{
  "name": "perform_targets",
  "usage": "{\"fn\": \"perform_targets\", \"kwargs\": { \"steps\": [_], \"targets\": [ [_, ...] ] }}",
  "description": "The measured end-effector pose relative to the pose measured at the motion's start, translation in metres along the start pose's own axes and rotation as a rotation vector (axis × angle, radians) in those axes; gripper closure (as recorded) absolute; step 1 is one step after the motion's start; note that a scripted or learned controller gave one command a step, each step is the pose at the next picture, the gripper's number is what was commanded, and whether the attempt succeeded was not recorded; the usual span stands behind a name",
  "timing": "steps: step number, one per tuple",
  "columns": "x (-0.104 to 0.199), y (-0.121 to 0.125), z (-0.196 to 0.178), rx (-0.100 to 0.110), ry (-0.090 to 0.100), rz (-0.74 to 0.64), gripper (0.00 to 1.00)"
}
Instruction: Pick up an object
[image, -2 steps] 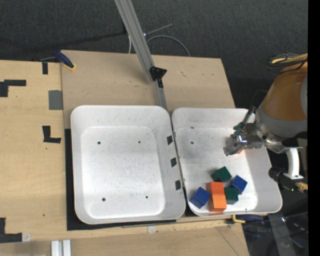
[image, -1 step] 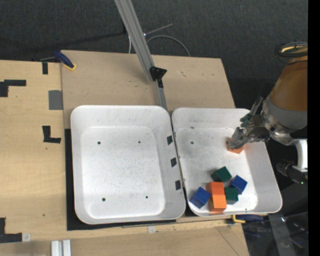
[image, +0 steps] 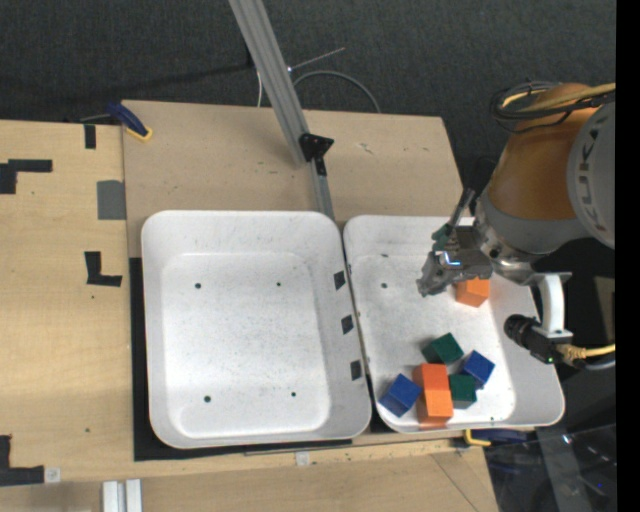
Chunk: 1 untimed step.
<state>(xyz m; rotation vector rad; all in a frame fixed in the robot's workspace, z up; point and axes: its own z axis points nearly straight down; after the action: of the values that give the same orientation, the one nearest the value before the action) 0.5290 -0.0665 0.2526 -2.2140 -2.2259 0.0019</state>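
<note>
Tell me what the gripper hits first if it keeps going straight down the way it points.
Most likely the bare floor of the right bin. The gripper points down and slightly left, with the orange block just to its right, apparently off that line. Depth is hard to judge from this view.

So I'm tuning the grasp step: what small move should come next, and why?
Probably a short shift toward the orange block and then straight down. The gripper hangs beside that block in the right bin, apart from the cluster of blocks nearer the front.
</note>
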Motion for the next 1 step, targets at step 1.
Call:
{"fn": "perform_targets", "kwargs": {
  "steps": [1],
  "targets": [
    [0.0538, 0.0094, 0.0146, 0.001, 0.000, -0.001, 1.00]
  ]
}}
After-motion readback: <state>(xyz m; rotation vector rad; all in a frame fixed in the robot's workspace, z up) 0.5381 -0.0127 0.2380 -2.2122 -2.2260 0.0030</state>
